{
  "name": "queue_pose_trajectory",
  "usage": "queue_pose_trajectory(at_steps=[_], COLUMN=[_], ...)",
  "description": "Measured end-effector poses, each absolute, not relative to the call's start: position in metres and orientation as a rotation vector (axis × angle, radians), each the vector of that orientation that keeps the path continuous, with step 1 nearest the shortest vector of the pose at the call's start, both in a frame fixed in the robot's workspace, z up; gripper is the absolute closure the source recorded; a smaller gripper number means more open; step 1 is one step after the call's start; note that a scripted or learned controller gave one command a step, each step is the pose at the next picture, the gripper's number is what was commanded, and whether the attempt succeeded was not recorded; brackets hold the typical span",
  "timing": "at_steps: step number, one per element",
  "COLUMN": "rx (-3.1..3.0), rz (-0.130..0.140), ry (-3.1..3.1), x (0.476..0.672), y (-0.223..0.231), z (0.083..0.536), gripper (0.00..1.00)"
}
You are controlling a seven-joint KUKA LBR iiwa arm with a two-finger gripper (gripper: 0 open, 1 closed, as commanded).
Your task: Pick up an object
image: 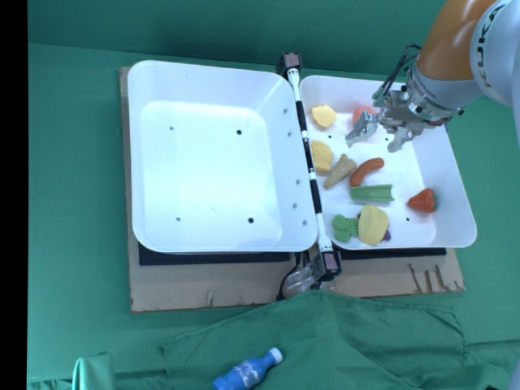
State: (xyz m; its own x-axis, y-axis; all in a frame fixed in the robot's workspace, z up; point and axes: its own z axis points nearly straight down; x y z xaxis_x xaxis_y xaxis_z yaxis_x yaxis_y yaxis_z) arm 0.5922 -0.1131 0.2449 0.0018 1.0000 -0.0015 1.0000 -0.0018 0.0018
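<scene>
the grey arm with its orange band comes in over the right bin (pixel 455 210), and its gripper (pixel 380 135) hangs above that bin's far half with the two fingers (pixel 361 130) spread apart and nothing between them. no single object is picked out yet; all the candidates lie in the right bin. just behind the gripper, partly covered by it, a small red piece (pixel 360 114) shows, and its exact kind is hard to tell. a round yellow fruit (pixel 323 116) sits near the bin's far left side, close to the black-and-white divider bar (pixel 307 157) that runs between the two bins. nearer the middle of the right bin, a yellow corn-like piece (pixel 322 156) lies against the left wall, with a tan cone-shaped piece (pixel 340 171) just beside it. a red sausage (pixel 366 169) lies at a slant just beside the cone, below the gripper in the view. a green celery-like stick (pixel 371 192) lies just in front of the sausage. a red strawberry-like piece (pixel 422 201) rests near the bin's right wall. at the near edge of the right bin a green broccoli-like piece (pixel 344 227) touches a yellow potato-shaped piece (pixel 374 224). the left bin (pixel 162 80) stands just beside the right bin across the divider bar. well in front of the right bin, on rumpled green cloth (pixel 341 348), a small blue bottle (pixel 246 370) lies on its side.
</scene>
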Motion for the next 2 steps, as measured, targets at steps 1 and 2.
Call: queue_pose_trajectory(at_steps=[1,2], rx=[2.208,2.219], rz=[0.02,0.011], ry=[2.204,2.208], x=[0.584,0.543], y=[-0.111,-0.116], z=[0.202,0.288], gripper=[0.0,0.0])
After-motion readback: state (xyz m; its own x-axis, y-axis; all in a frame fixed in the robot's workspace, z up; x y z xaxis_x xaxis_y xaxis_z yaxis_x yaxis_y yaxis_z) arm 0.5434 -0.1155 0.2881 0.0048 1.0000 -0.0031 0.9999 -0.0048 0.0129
